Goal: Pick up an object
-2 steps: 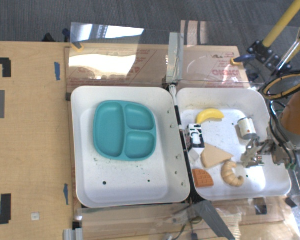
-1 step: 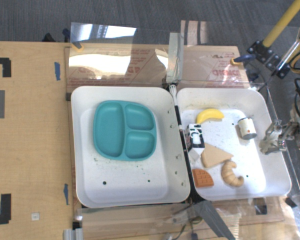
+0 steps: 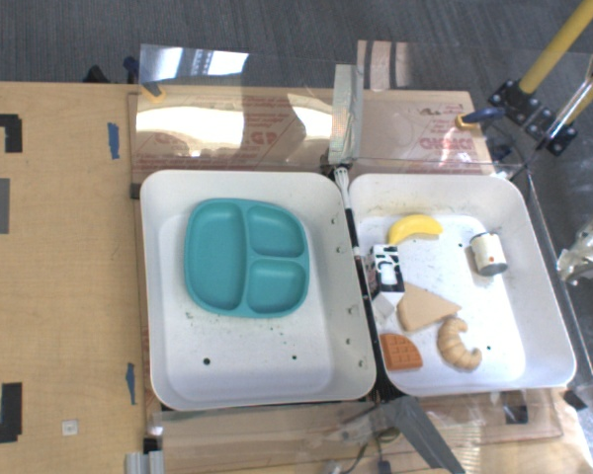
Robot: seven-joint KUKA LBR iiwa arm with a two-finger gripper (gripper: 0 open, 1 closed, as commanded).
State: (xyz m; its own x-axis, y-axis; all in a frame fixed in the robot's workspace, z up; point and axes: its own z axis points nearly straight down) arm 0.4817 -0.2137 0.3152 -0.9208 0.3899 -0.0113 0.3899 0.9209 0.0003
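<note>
The left bin (image 3: 168,363) held one teal tray (image 3: 245,257); the right bin (image 3: 534,354) held six small objects: a banana (image 3: 415,228), can (image 3: 488,253), croissant (image 3: 459,345), waffle (image 3: 402,352), wedge (image 3: 425,309) and carton (image 3: 387,268). The hand's state I cannot tell.

Both white bins, the left bin (image 3: 168,294) and the right bin (image 3: 534,294), look like smooth, slightly glossy plastic flecked with dark specks. The teal divided plate (image 3: 246,258) is matt plastic. The counter (image 3: 59,265) is matt brown cardboard. Clear glossy panels (image 3: 237,131) behind the bins throw glare. The small can (image 3: 488,253) has a shiny metal look. The banana (image 3: 415,228), croissant (image 3: 459,344) and waffle (image 3: 402,352) look like smooth moulded plastic.
</note>
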